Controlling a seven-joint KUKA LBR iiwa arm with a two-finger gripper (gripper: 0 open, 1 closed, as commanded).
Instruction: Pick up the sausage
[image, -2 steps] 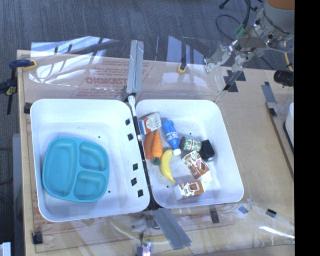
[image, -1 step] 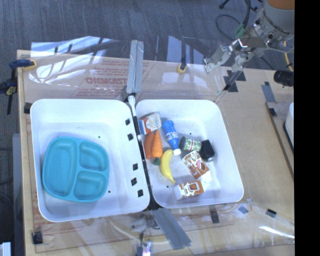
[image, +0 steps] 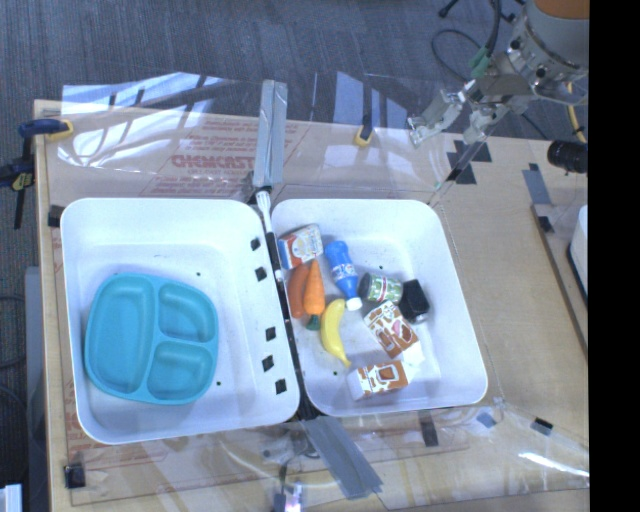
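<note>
Beyond the far right corner of the right bin (image: 455, 300), gripper (image: 446, 135) hangs with fingers spread, gripping nothing. Sausage (image: 297, 288) lies against that bin's left wall, touching the carrot (image: 314, 290).

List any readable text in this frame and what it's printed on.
"CHEMCAST": red print, faint, on the clear sheet lying on the bench behind the left bin; the smaller red print around it is too blurred to read.
Cartons and the blue bottle in the right bin: label graphics visible, text too small to read.
Green-labelled can: label unreadable.
No other legible text.
</note>
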